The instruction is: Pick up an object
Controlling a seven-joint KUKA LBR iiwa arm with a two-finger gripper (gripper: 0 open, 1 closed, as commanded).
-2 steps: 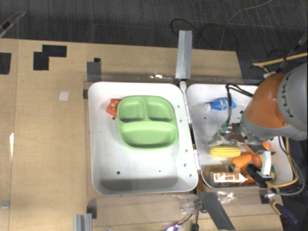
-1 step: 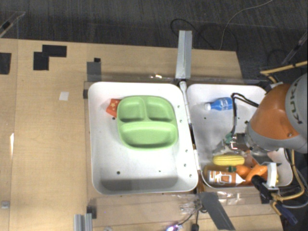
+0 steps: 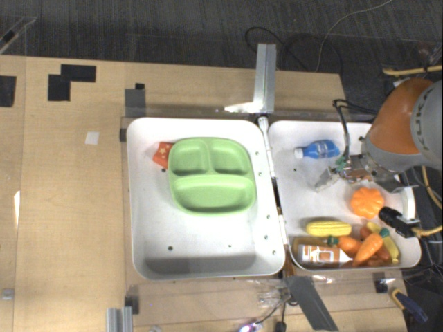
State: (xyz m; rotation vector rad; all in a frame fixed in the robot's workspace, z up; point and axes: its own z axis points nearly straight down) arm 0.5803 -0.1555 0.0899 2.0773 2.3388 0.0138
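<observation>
The claw (image 3: 331, 177) hangs low in the right bin (image 3: 304, 206), over bare white floor near the middle of that bin. Its jaws look parted, with nothing between them, so I judge it released and empty. The arm (image 3: 408, 126) enters from the right edge, its orange band above the wrist, tilted down toward the bin floor.

Nearest the claw is the bottle (image 3: 318, 149), lying on its side just up and left of it, near the bin's far wall. To the right, just beside the wrist, sits the pumpkin (image 3: 367, 201). Along the near wall lie the corn (image 3: 328, 227), the carrot (image 3: 369, 246) and a brown box (image 3: 320, 255), packed close together, which would leave little room for a jaw to slip between them.

No object is named by the task, so the bottle seems the likeliest target: it lies apart from the others, and the claw sits close to it.

The left bin (image 3: 149, 241) holds a green tray (image 3: 210, 173), with a red packet (image 3: 162, 155) touching its left edge, well apart from the claw.
</observation>
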